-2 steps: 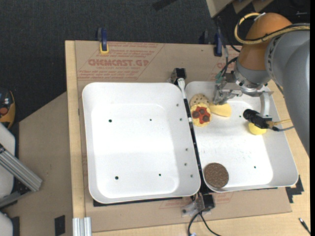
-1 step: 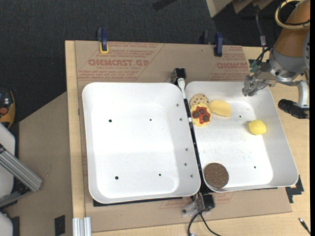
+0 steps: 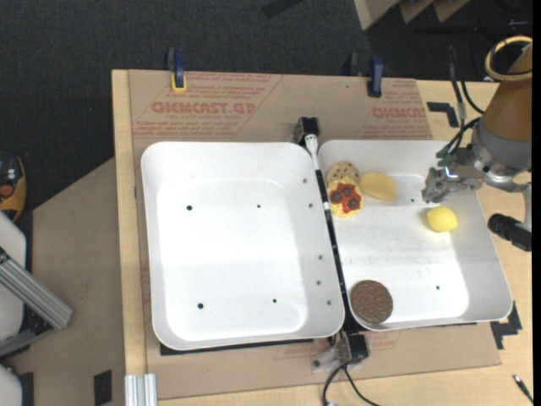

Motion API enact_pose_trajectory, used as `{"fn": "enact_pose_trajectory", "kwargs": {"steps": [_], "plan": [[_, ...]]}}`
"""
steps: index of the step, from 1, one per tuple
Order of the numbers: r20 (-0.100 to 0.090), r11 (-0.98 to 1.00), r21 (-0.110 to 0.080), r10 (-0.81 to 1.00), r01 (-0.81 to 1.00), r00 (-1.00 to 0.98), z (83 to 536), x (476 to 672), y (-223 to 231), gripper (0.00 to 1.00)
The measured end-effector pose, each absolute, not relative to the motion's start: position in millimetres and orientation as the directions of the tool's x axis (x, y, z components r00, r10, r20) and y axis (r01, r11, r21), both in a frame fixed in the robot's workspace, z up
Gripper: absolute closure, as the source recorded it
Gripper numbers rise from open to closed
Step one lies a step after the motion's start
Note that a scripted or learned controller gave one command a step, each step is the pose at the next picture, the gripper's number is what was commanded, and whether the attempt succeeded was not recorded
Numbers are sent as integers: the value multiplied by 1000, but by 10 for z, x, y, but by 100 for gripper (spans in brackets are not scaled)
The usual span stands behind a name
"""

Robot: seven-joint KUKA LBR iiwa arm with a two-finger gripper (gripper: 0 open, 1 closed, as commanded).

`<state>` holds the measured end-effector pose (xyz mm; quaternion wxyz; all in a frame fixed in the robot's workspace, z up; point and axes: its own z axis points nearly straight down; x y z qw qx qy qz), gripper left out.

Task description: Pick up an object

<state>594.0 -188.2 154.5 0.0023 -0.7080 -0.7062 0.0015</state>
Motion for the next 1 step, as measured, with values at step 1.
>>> {"fn": "enact_pose_trajectory", "kwargs": {"steps": [1], "plan": [[-9, 3, 24, 1000, 1000, -2, 3833, 6573, -2001, 100]]}}
